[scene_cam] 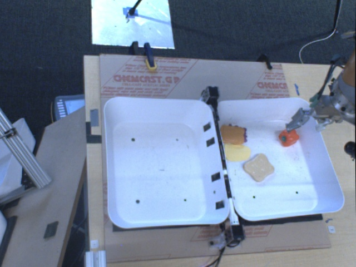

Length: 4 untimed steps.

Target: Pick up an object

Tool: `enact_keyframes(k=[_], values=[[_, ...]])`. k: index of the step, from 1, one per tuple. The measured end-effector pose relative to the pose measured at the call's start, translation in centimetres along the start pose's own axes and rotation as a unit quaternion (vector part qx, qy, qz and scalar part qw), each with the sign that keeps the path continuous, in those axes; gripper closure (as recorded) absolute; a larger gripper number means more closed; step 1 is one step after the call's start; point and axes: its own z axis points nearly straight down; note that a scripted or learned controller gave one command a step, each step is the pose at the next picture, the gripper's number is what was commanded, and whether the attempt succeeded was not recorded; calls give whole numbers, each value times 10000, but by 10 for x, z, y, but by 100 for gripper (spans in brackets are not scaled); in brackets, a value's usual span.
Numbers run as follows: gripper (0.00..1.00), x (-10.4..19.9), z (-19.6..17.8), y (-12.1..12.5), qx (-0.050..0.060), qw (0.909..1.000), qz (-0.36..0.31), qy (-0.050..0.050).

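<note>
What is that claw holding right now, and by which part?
It cannot be told. The gripper is just above the orange toy in the right bin, but nothing shows between its fingers.

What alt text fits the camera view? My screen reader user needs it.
The pincer hangs over the right bin, just above an orange toy. A burger-like toy, a yellow slice and a tan bread piece lie near the divider beside the left bin.
</note>
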Motion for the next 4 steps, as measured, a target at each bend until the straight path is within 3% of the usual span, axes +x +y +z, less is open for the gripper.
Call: enact_keyframes(k=[1, 2, 3, 4], values=[[100, 0, -11, 1, -21, 10000, -17, -5], [100, 93, -141, 13, -85, 9999, -61, 5], [100, 215, -208, 17, -50, 10000, -75, 22], [100, 303, -157, 45, 13, 10000, -52, 17]])
